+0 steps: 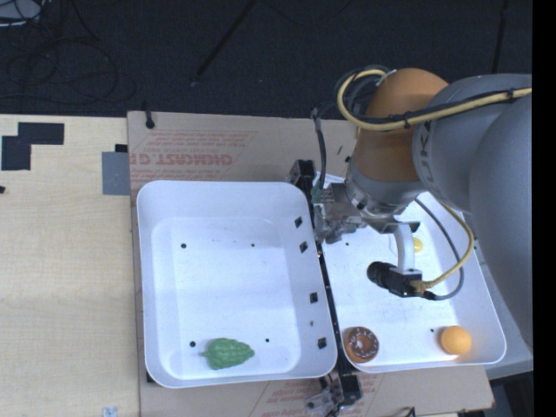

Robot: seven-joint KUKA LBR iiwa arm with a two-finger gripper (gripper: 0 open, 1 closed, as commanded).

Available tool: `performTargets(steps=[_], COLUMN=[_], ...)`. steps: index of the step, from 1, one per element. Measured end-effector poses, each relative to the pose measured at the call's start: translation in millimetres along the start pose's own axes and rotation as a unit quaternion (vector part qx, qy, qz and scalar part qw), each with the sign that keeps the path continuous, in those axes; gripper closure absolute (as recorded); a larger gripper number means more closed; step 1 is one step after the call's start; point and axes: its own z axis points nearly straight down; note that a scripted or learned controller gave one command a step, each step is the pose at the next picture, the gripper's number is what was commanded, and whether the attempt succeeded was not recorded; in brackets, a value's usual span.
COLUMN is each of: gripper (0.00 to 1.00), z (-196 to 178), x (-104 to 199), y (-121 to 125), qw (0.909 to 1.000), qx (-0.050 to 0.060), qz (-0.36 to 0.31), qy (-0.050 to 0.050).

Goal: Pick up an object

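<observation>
Two white bins rest on a cardboard sheet (217, 137) laid over the desk (61, 276). The gripper (333, 218) hangs at centre frame, over the upper left corner of the right bin (391, 315); whether it is open or closed cannot be told. The candidates lie well apart from it: a doughnut (360, 343) and an orange ball (454, 340) along that bin's lower edge, and a green lump (228, 353) low in the left bin (143, 233). Such spacing probably favours single grasps. Upside-down red print on the cardboard seems to read "CHEMCAST".

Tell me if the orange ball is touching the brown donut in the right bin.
Apart. The camera view shows bare white bin floor between the orange ball and the brown donut.
</observation>
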Motion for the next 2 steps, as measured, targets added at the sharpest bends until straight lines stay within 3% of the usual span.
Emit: performTargets(steps=[1,2], gripper=[1.0,1.0], z=[-185.7,-137.5], x=[82.3,139.4], y=[-82.4,-77.8], qw=[0.9999,1.0], qx=[-0.009,0.001], qz=[-0.005,-0.003], qy=[0.004,0.0])
